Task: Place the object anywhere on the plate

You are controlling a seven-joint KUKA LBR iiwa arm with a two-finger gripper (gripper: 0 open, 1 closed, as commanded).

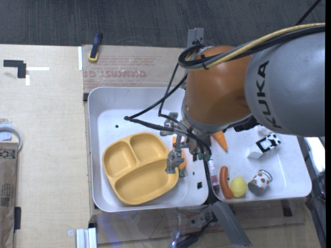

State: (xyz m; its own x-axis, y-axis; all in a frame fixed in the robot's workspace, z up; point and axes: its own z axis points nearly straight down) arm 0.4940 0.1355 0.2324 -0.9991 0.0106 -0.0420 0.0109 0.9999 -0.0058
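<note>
My gripper (175, 161) hangs over the right-hand rim of the yellow plate (135, 167), a three-compartment dish lying in the left bin (98, 138). A small orange object (179, 163) shows at the fingertips, right at the plate's rim; the cables and wrist above it hide the fingers too much for me to tell whether they are closed on it, spread apart, or merely beside it. I judge this to be the task's thing, at the release stage, but that is a reading, not an observation. Right of the plate, in the other bin (289, 190), lie a carrot (221, 140), a red sausage-shaped piece (223, 177), a yellow lemon-like piece (238, 186), a small patterned cup (261, 181) and a black-and-white block (267, 142), all well apart from the plate. The main risk from here is position: the object sits over the rim and not over a compartment, so a release could let it tip outward and slide off onto the bin floor between the plate and the bin's right wall. A second risk is that the plate, being light and loose, shifts if my fingertips press on its edge. A third is that the dangling cables snag as I lift.
</note>
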